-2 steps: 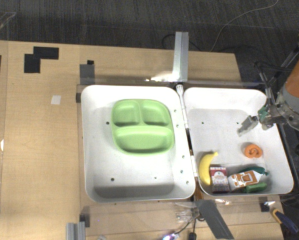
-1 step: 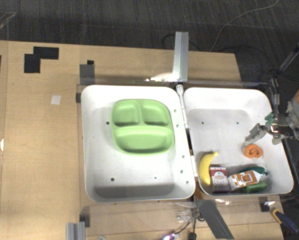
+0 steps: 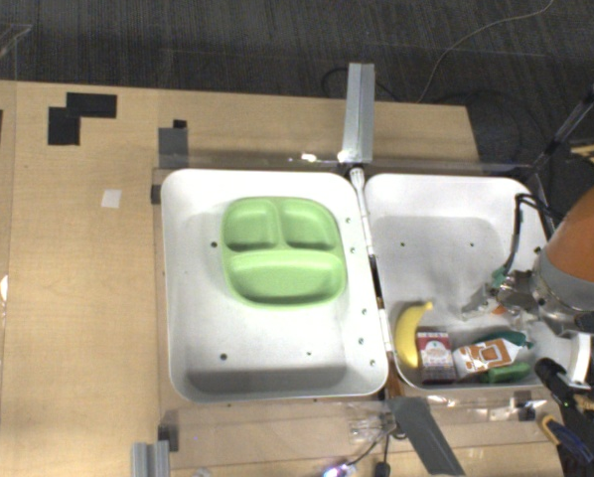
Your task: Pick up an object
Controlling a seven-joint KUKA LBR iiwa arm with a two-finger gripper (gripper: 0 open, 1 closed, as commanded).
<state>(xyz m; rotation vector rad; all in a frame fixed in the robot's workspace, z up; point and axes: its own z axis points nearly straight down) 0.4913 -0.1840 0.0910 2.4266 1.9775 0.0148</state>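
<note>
The right bin (image 3: 446, 217) holds its objects along the front edge. A yellow banana (image 3: 408, 334) lies at the front left. A small dark red box (image 3: 434, 356) rests beside it. To the right lies an orange and white carton (image 3: 484, 354), with a green object (image 3: 512, 372) at its lower right. My gripper (image 3: 493, 302) hangs low at the bin's right side, just above and behind the carton. Nothing visibly sits in it. The grey arm with its orange band (image 3: 583, 241) comes in from the right.
The left bin (image 3: 193, 356) holds a green divided plate (image 3: 281, 249) near its middle. A metal post (image 3: 360, 107) stands behind the divider between the bins. Black cables (image 3: 520, 232) run along the right bin's far right wall.
</note>
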